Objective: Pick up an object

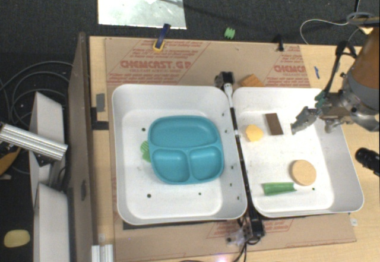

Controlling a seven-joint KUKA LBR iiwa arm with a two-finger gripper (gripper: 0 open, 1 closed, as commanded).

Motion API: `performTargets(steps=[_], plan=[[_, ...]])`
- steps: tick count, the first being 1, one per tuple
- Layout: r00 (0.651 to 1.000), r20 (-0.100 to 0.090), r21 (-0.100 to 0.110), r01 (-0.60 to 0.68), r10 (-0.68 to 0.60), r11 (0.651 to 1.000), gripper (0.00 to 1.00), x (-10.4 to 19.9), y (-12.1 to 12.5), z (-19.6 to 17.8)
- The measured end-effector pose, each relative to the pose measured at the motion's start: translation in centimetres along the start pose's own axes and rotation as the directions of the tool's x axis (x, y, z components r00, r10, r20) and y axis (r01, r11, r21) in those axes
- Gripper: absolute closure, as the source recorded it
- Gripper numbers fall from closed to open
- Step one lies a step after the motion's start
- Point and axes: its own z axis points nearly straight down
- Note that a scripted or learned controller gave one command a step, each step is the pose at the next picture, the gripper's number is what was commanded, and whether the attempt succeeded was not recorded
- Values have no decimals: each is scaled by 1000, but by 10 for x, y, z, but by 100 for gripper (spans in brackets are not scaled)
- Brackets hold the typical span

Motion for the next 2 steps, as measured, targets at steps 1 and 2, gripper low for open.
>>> performTargets(steps=[1, 2], plan=[[1000, 1, 4, -2, 2, 1000, 0, -33, 52, 140], [1000, 1, 3, -6, 6, 1000, 0, -91, 50, 189]])
